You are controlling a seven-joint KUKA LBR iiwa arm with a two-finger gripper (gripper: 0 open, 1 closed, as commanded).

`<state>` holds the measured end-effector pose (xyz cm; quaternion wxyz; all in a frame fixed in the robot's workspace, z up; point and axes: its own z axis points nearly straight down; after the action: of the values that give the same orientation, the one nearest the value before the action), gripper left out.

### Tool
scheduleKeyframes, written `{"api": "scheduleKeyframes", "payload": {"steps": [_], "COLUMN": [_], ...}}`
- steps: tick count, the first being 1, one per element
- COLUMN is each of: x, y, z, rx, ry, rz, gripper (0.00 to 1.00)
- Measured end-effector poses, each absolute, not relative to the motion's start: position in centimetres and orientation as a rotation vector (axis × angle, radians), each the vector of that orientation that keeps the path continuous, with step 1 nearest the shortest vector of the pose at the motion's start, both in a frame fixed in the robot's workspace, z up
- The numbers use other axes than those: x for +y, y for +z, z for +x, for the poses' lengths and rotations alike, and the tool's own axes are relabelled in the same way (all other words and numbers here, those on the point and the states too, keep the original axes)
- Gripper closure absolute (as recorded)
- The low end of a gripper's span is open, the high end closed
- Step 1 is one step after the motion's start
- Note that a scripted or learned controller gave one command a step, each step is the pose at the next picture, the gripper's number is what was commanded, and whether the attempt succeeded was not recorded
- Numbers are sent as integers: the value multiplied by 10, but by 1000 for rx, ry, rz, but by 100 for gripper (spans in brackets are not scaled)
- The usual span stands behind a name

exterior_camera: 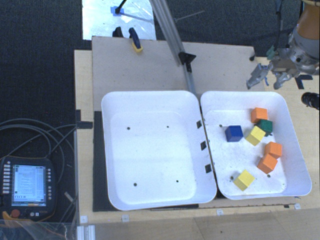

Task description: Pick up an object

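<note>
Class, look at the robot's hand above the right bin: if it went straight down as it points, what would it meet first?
Probably the far rim of the right bin or bare bench beside it, since the hand hangs near that edge; depth is unclear.
</note>
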<state>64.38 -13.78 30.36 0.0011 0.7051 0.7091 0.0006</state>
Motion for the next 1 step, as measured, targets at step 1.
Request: {"api": "scheduleKeyframes", "payload": {"steps": [1], "x": [-138], "y": [304], "z": [644], "rx": [2226], "ry": [1], "rz": [2213], "gripper": [0]}}
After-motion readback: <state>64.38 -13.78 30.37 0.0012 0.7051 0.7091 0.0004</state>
